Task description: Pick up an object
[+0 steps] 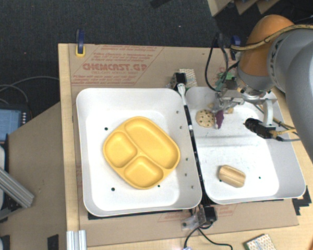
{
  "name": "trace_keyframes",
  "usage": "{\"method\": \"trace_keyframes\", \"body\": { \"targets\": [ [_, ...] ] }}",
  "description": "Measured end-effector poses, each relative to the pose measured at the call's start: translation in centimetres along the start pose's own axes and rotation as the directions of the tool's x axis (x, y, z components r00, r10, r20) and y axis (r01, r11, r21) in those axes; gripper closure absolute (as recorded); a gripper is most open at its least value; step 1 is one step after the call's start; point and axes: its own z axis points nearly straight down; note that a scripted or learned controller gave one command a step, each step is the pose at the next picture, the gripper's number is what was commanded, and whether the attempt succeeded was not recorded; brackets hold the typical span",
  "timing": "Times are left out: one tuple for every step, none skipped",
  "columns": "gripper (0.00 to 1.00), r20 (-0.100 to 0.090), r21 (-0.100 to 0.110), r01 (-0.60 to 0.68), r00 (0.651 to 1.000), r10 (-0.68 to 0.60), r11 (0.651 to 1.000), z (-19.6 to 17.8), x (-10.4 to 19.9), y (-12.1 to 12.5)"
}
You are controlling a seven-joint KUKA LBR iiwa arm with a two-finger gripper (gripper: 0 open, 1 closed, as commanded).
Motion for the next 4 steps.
{"method": "trace_keyframes", "body": {
  "targets": [
    [0.00, -0.002, 0.001, 0.001, 1.000, -0.001, 1.000, 0.1, 0.1, 0.0],
    [0.00, -0.004, -0.009, -0.001, 1.000, 0.001, 1.000, 1.6, -0.6, -6.0],
    [0.00, -0.001, -0.016, 0.003, 1.000, -0.003, 1.000, 1.6, -1.6, -3.2],
    [0.00, -0.003, -0.007, -0.005, 1.000, 0.005, 1.000, 1.7, -7.3, -9.5]
  ]
}}
